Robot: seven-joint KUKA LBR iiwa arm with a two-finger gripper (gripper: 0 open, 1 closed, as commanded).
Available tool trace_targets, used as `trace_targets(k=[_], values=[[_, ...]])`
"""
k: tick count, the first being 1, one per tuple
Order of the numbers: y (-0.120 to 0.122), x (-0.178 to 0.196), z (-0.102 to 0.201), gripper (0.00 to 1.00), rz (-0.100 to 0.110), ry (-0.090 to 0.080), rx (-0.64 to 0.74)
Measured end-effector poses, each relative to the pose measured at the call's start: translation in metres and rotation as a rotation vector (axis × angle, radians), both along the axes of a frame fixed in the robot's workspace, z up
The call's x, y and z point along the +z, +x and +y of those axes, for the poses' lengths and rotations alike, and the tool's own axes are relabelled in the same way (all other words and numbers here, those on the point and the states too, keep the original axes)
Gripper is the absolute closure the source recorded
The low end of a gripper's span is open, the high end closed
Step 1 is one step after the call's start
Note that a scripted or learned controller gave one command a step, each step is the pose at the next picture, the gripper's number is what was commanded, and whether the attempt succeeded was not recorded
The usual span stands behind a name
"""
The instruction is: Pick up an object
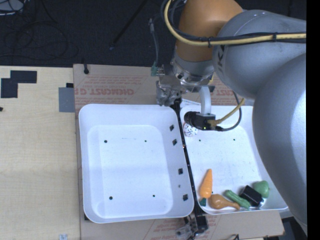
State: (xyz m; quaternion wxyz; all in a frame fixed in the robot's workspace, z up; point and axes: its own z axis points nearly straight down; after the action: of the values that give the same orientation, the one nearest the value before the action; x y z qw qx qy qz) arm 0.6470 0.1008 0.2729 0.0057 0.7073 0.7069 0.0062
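My gripper hangs under the orange-banded wrist, above the far end of the divider between the two white bins. A small white speckled thing lies just in front of it in the right bin's far left corner. In that bin's near corner lie an orange carrot, a tan gourd-shaped piece, a long green piece, a black block and a round green piece. Nothing is seen held.
The left bin sits beside the right one on a cardboard sheet. The big grey arm covers the right bin's far right part. A pale wooden bench top stretches to the left.
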Motion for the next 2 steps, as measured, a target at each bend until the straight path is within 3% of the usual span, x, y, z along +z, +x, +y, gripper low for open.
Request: trace_targets(k=[1,2], values=[[-0.002,0.126,0.036,1.0,0.003,0.003,0.005],[-0.006,0.006,0.117,1.0,0.031,-0.002,0.007]])
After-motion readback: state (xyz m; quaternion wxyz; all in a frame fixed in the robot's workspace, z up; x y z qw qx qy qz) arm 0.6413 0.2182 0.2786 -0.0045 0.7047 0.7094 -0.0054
